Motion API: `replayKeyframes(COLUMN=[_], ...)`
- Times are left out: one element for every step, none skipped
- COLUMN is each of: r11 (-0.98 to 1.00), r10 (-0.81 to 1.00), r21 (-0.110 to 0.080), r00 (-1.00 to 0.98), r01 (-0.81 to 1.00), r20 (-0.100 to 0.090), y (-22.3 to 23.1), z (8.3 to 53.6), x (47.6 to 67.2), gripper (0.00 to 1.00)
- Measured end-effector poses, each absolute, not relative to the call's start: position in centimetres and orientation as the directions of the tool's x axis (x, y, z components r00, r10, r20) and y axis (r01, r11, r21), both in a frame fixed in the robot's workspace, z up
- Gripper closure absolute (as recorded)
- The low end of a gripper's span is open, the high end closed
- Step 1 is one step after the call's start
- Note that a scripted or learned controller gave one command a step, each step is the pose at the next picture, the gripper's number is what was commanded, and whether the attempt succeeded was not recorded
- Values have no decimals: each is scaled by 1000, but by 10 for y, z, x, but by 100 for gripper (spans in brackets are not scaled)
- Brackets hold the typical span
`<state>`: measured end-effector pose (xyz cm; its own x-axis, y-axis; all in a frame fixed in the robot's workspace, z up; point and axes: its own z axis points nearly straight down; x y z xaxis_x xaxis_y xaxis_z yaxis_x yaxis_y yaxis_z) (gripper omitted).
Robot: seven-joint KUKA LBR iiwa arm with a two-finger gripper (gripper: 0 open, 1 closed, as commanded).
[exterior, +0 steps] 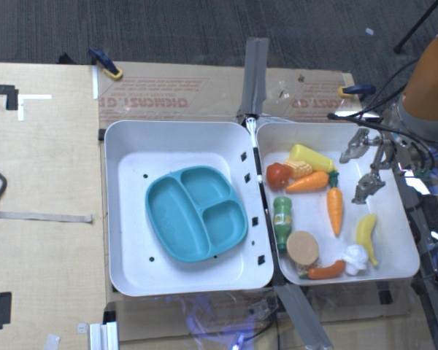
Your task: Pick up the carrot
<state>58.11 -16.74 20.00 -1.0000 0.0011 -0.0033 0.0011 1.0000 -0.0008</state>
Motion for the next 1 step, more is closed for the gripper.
replayKeyframes(r11=[1000], r10=[7], r21=[-1], r00=[-1000], r01=[7], r20=[-4], y=[-167], z=[93], x=[598], gripper=[0])
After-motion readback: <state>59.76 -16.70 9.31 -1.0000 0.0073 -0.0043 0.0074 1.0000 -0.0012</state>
